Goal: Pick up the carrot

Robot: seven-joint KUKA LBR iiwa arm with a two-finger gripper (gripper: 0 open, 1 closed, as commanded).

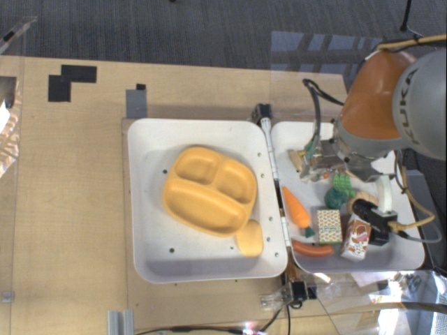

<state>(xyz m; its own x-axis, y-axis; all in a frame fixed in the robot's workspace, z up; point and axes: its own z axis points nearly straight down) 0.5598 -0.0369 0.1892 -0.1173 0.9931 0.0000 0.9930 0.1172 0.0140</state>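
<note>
Camera view: carrot (296, 208) beside unreadable cartons (329, 226); pincer (320, 163) state unclear.

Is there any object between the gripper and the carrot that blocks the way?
Nothing visible does. The gripper hangs in the right bin, up and right of the carrot, with bare bin floor between them. The green toy lies off to the right.

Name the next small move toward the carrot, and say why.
Probably shift the gripper toward the camera view's lower left and lower it over the carrot. The carrot lies free at the left side of the right bin, beside the divider, while the gripper sits over the bin's upper part, apart from it. A sausage and small box lie close, so approach carefully.
</note>
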